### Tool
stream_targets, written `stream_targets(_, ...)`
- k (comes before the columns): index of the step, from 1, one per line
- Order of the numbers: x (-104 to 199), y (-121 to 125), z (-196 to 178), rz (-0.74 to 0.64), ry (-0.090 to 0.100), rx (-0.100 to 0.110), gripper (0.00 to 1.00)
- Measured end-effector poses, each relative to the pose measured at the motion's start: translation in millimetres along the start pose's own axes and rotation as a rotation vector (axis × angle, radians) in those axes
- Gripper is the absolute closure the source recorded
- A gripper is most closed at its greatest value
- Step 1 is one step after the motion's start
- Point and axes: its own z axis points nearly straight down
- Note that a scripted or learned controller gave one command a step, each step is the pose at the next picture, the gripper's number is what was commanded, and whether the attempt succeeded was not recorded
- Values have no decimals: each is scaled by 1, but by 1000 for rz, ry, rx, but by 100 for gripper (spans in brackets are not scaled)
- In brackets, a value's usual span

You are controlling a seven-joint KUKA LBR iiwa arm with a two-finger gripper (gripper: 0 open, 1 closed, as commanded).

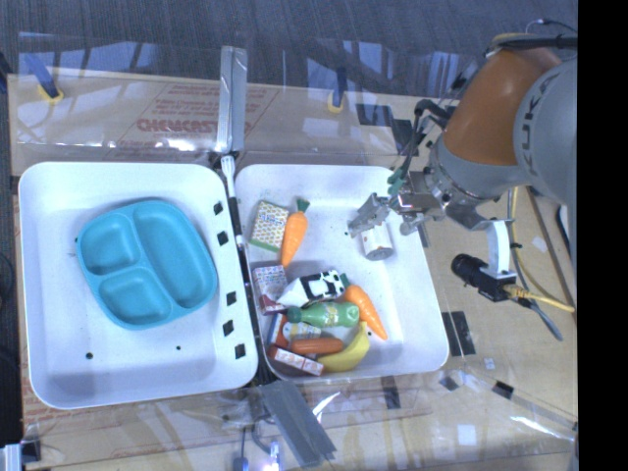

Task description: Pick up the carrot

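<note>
Two carrots lie in the right bin (417, 346). One carrot (293, 235), with a green top, lies at the upper left beside a small printed box (268, 224). The other carrot (366, 311) rests lower down, at the right edge of a pile of items. My gripper (373, 230) hangs over the upper right part of that bin, to the right of the upper carrot and apart from both. Its tips look grey and blurred. I see nothing held in it.
The pile holds a green bottle (329, 314), a banana (349, 353), a black-and-white item (324, 285), a red item (316, 344) and a packet (270, 283). A blue divided plate (147, 263) lies in the left bin (49, 361).
</note>
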Motion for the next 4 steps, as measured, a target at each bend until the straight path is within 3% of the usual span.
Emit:
stream_targets(1, -43, -43, 77, 91, 0, 0, 0)
stream_targets(2, -27, -56, 148, -131, 0, -3, 0)
stream_targets(3, -27, -56, 138, -135, 0, -2, 100)
stream_targets(4, -13, -49, 52, -228, -1, -5, 100)
